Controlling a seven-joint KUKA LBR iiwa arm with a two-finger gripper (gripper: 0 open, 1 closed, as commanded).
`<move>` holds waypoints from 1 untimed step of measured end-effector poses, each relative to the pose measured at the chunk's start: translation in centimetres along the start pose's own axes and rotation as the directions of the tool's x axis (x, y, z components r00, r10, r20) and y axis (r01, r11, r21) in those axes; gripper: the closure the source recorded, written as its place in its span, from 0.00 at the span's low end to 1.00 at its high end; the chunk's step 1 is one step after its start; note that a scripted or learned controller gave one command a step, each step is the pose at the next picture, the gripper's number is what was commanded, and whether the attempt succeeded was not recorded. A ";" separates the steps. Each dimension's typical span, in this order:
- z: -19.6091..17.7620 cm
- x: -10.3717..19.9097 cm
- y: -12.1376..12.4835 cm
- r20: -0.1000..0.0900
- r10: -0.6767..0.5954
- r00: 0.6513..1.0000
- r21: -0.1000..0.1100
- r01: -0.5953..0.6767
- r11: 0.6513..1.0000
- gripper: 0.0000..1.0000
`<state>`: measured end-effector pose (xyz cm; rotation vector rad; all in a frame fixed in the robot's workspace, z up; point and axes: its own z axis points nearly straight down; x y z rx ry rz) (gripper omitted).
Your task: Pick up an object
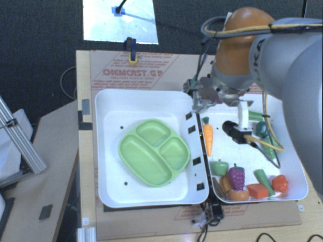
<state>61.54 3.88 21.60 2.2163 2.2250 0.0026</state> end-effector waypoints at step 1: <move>-1.5 -0.3 -0.8 0.000 0.003 1.000 0.000 -0.003 1.000 1.00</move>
